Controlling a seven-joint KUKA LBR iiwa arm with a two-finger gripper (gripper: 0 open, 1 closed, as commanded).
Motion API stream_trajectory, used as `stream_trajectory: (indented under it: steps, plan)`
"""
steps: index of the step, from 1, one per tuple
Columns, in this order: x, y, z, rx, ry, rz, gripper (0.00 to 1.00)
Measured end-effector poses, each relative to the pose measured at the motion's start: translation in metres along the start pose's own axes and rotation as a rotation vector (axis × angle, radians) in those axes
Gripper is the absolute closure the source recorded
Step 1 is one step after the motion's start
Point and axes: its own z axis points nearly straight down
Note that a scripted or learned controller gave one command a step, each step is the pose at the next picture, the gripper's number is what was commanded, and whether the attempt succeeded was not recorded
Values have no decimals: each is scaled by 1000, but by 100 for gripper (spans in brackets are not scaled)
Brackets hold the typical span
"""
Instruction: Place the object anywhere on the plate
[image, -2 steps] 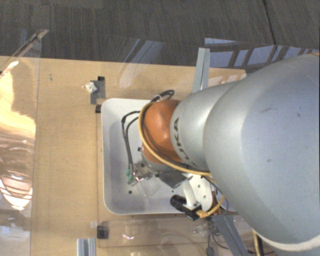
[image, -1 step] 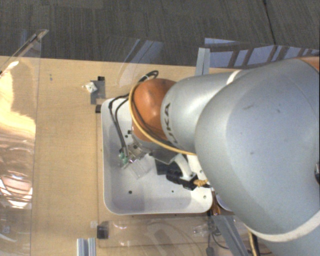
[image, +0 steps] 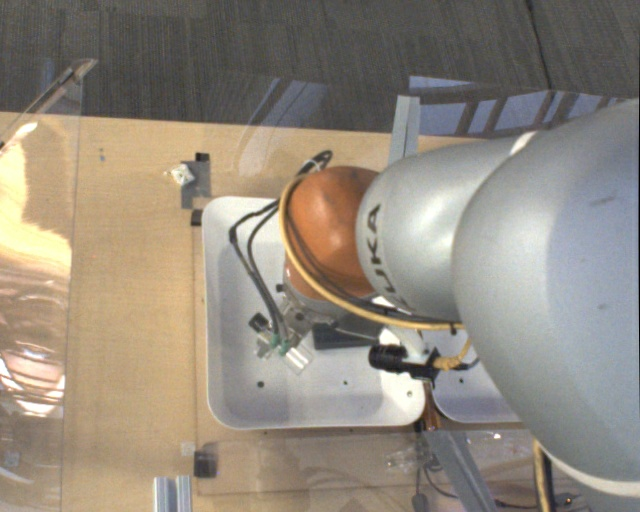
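Camera view: big grey arm (image: 500, 270) w/ orange band (image: 325, 235) comes in from the right, covering most of the left bin (image: 225, 330). Gripper (image: 282, 345) sits low over the bin floor, near centre. Gripper state: can't tell, too small and blurry. Object and plate can't be made out under the arm. Right bin (image: 465, 405) edge shows below the arm. Wood worktop (image: 120, 300) around.

This is a robotics lab or test cell, not a home. A large grey industrial arm (image: 500, 250) with an orange band (image: 325, 230) and loose cabling reaches over a plain wooden counter (image: 130, 300) bearing a shallow white bin (image: 225, 400). Clear plastic guard panels (image: 40, 260) stand at the counter's edge, metal brackets (image: 197, 180) are fixed to it, and grey carpet (image: 250, 40) lies beyond.
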Motion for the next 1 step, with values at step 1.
stream_trajectory:
  steps: [1]
  plan:
    - [31,18,44,-3,-6,-287,100]
